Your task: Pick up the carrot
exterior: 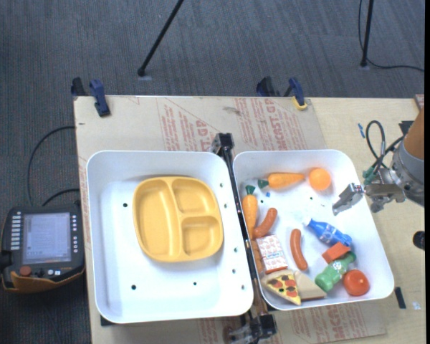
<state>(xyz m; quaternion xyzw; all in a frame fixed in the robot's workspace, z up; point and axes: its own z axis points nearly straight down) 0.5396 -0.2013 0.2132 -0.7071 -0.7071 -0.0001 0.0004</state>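
Note:
Two carrots lie in the right bin (358, 165). One carrot (285, 180) lies crosswise near the far wall, its green top pointing left. The other carrot (250, 211) lies lengthwise against the bin's left wall, green top at the far end. My gripper (364, 195) hangs over the bin's right rim, well right of both carrots. It is open, with nothing between its fingers (346, 199).
Sharing the right bin are an orange ball (319, 179), two sausages (266, 222), a blue bottle (327, 231), a pizza slice (287, 287), a tomato (356, 282) and small boxes. The left bin (107, 192) holds a yellow divided plate (178, 216). A pendant (41, 248) sits left of the bench.

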